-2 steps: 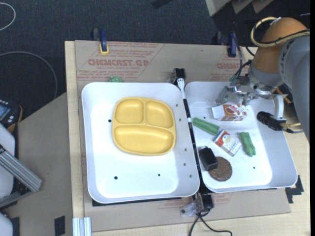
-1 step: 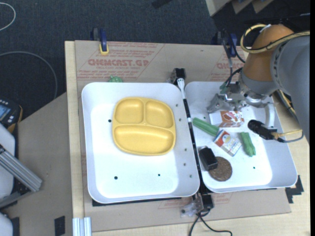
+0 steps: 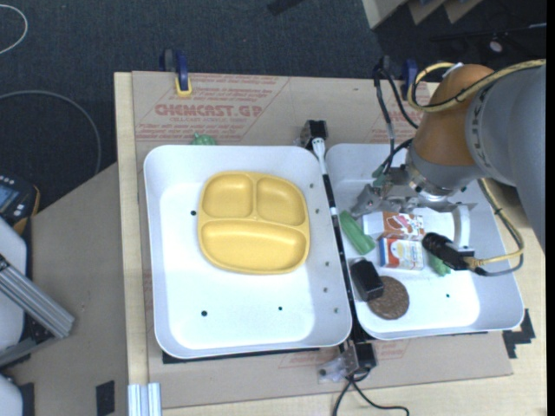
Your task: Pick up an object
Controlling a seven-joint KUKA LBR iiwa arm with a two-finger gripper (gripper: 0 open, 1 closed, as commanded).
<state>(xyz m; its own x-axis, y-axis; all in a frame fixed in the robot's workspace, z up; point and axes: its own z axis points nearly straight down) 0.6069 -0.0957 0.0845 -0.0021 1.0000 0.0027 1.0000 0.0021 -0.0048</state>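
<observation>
My gripper (image 3: 375,198) hangs over the back of the right bin (image 3: 494,306), under the grey arm and its orange band. Just below it lies a green stick-shaped item (image 3: 355,232) near the bin's left wall. A white carton with red and orange print (image 3: 401,239) lies beside that, partly under the wrist. In front of them sit a small black block (image 3: 365,279) and a round brown disc (image 3: 390,299). A small green piece (image 3: 438,265) peeks out right of the carton.
The left bin (image 3: 173,302) holds a yellow divided plate (image 3: 254,222). A black divider rail (image 3: 334,224) runs between the bins. A yellow cable (image 3: 503,254) loops over the right bin's right side. Clamps sit at the board's back edge.
</observation>
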